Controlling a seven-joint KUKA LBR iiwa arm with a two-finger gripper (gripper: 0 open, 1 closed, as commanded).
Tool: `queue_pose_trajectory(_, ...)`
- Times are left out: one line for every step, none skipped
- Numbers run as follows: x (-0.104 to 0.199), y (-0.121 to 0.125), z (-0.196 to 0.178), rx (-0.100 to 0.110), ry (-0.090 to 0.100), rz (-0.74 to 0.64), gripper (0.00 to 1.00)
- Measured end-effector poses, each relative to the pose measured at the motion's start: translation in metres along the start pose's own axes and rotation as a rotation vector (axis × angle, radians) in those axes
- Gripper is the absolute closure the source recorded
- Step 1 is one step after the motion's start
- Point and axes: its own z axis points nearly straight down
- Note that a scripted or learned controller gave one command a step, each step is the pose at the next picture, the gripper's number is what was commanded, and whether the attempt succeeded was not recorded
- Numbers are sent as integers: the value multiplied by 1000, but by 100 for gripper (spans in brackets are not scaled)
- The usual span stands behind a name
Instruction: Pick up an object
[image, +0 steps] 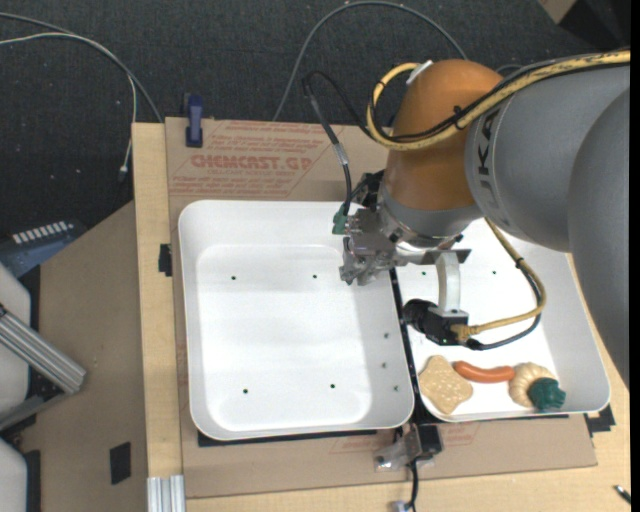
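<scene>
While the claw (358, 268) hangs over the bins' shared edge, grip state impossible to tell, the objects (487, 383) lie in the right bin's (590, 385) near corner; reaching them comes next.

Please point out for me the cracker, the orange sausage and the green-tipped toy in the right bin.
cracker (444, 385): camera view, middle of its tan face.
orange sausage (485, 373): camera view, middle of its length.
green-tipped toy (547, 396): camera view, on its green end.
</scene>
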Motion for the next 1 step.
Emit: queue_pose_trajectory(-2, 1, -1, -2, 0, 4, 0)
